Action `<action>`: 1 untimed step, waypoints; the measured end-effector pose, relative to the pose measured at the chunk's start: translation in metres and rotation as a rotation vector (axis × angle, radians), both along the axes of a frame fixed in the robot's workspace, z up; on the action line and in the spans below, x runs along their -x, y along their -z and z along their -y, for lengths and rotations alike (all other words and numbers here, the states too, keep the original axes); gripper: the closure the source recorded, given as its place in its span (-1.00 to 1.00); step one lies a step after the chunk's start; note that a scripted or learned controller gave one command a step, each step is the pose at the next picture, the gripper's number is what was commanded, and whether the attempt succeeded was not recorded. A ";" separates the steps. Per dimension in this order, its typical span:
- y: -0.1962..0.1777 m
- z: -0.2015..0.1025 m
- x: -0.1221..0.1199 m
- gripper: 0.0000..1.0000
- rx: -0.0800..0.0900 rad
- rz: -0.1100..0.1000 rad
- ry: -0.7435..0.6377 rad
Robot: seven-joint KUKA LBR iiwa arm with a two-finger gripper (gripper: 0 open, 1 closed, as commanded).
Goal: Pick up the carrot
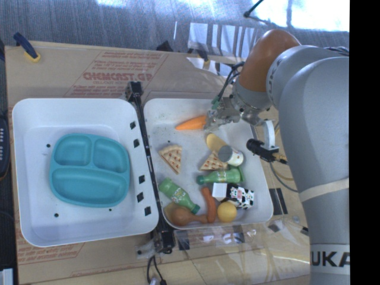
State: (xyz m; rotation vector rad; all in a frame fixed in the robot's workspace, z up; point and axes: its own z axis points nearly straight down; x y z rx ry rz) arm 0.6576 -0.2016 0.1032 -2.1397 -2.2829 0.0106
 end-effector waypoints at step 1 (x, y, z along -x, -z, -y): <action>-0.096 -0.148 0.030 1.00 -0.001 0.019 0.111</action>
